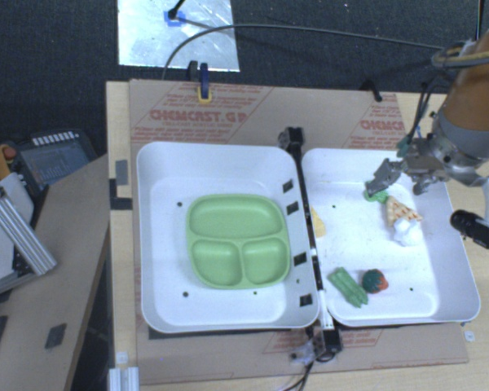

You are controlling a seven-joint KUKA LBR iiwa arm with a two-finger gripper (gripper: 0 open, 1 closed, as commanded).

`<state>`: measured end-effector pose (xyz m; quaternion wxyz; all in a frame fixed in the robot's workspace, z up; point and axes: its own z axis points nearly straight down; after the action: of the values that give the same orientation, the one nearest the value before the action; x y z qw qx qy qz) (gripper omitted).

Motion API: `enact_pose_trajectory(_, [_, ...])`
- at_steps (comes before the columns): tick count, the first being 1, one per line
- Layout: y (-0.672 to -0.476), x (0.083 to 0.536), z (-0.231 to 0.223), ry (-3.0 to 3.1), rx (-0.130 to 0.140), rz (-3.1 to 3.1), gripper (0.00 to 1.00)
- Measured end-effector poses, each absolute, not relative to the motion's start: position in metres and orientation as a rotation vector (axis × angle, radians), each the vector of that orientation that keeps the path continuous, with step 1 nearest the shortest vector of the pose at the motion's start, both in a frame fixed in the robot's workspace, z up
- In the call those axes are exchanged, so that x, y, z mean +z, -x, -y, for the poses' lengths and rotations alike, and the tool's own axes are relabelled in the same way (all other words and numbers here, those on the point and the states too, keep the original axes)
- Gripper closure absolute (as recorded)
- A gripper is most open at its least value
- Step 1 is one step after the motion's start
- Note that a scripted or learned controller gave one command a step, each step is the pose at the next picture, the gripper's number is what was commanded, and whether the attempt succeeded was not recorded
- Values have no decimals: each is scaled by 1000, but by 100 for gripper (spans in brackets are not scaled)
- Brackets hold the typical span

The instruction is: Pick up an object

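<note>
A bench seen from above at a slant carries 2 shallow white bins side by side, with a dark divider strip where their inner edges meet.

The left bin holds a green plate with 3 compartments, 1 wide section toward the bin's far edge and 2 smaller ones toward its near edge. The plate lies near the middle of the bin, a little toward the near right corner.

The right bin holds several small toys. A green pea-pod-like piece lies near the near left corner, with a round red and green toy (possibly a strawberry) just beside it on the right. A small yellow piece rests against the left edge, touching the divider. An ice cream cone toy, tan cone with a white scoop at its near end, lies toward the right side of the bin. A small bright green object sits near the far middle of the bin.

The grey arm with its orange band reaches in from the right over the bin's far right corner. Its gripper has both fingers spread apart, 1 finger directly above the bright green object, the other nearer the cone. Nothing is seen clamped between them.
</note>
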<state>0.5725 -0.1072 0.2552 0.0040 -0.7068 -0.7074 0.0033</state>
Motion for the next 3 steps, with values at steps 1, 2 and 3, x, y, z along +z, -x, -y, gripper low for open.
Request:
enact_pose_trajectory(1, [-575,262,107,2219,-1,2226,0])
enact_pose_trajectory(2, [-577,220,106,2219,2,2222,0])
enact_pose_trajectory(3, [-574,158,110,2219,3,2220,0])
